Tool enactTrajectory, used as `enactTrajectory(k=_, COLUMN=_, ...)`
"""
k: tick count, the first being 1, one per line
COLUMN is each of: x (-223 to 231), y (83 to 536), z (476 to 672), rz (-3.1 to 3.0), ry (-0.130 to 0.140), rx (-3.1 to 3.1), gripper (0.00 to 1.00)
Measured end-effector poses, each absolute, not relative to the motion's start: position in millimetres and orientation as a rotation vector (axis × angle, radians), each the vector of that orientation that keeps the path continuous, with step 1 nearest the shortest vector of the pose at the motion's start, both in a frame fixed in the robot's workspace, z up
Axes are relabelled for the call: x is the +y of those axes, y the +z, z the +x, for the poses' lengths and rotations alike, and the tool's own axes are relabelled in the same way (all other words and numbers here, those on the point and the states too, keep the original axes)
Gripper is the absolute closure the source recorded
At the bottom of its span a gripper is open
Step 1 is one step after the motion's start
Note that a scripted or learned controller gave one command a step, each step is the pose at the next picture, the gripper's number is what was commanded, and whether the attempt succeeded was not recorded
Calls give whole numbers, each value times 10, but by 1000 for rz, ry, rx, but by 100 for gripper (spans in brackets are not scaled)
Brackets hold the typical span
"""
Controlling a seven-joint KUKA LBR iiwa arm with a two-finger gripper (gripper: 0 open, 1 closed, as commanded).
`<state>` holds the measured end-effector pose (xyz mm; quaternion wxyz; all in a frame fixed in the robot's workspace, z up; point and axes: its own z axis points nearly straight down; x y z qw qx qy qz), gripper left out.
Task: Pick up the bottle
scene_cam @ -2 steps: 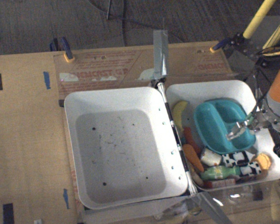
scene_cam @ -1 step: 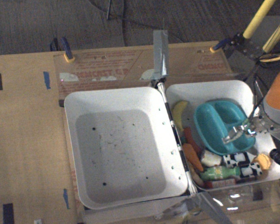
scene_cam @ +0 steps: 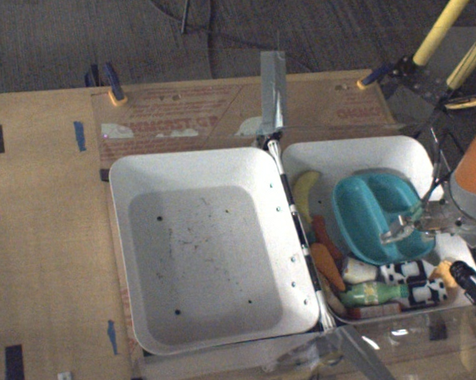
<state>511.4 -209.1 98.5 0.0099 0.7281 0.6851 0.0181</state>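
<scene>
In the right bin, a bottle lies.

Cardboard-topped bench; two white bins on it: left bin, right bin.

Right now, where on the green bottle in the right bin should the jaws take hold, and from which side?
Probably across the green body of the bottle, coming from straight above. It lies on its side along the near wall of the right bin, neck toward the carrot, so the jaws should close across its width. The black-and-white toy crowds its right end, so grip the middle. The gripper hovers over the teal bowl.
</scene>
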Motion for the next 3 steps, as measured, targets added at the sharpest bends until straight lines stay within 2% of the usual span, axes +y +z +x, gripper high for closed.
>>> enactTrajectory(k=1, x=-1944, y=1084, z=5161, rz=2266, ry=78, rx=2169, gripper=100)
enactTrajectory(k=2, x=-2040, y=1079, z=5129, rz=2272, ry=62, rx=2150, gripper=0)
enactTrajectory(k=3, x=-2033, y=964, z=5202, rz=2255, ry=36, rx=2166, gripper=0)
